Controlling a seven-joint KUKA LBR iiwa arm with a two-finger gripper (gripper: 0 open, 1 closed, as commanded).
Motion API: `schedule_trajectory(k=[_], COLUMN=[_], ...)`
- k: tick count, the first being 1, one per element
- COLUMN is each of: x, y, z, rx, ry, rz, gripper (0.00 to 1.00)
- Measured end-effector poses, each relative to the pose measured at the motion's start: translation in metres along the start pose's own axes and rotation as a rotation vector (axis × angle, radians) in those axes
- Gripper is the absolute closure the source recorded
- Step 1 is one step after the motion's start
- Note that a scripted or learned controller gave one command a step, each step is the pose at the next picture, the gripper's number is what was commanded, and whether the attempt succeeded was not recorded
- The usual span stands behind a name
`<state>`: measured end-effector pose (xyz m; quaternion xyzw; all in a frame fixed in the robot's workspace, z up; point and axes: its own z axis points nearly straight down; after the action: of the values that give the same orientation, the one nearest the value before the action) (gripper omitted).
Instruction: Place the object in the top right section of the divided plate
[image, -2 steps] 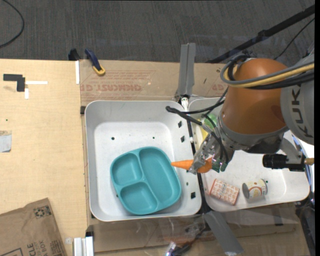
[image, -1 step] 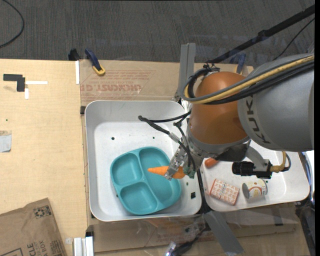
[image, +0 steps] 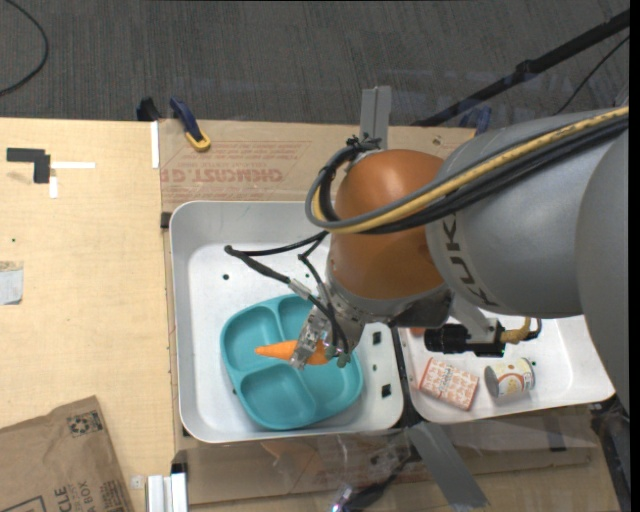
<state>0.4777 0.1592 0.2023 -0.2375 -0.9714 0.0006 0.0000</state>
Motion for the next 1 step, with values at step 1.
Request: schedule_trajectory(k=[1], x=[-0.0001], y=[-0.0001], z=[0.0000], rx=[0.000], ry=[0.000], rz=[0.001], gripper=[0.00])
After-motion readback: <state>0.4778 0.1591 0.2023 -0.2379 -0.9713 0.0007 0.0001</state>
